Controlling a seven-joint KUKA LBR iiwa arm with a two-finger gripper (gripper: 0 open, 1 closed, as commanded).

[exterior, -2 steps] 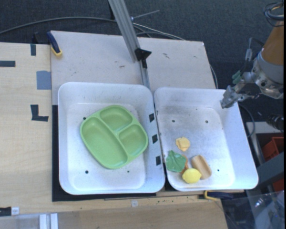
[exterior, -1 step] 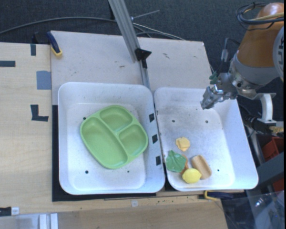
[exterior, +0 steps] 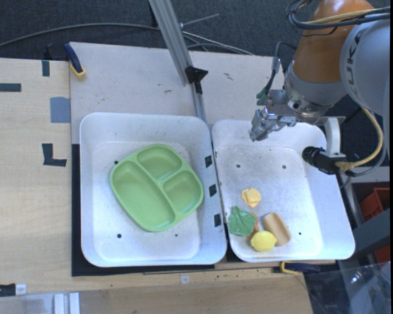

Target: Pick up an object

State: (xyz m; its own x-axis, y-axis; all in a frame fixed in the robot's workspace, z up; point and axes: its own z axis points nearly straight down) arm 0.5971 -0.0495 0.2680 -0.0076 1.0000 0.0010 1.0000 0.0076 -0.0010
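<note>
The right bin [exterior: 327, 195] holds a small yellow-orange piece [exterior: 251, 197], a green leafy toy [exterior: 241, 222], a tan bread-like roll [exterior: 276, 228] and a yellow lemon [exterior: 263, 241], all clustered near its front edge. My gripper [exterior: 261, 131] hangs over the far left part of that bin, well behind the cluster and apart from every object. Nothing sits between its fingers.
The left bin [exterior: 95, 175] carries a green divided plate [exterior: 157, 186]. A grey pole [exterior: 173, 34] slants down from the top toward the gap between the bins. Black cables run across the dark floor behind the bench.
</note>
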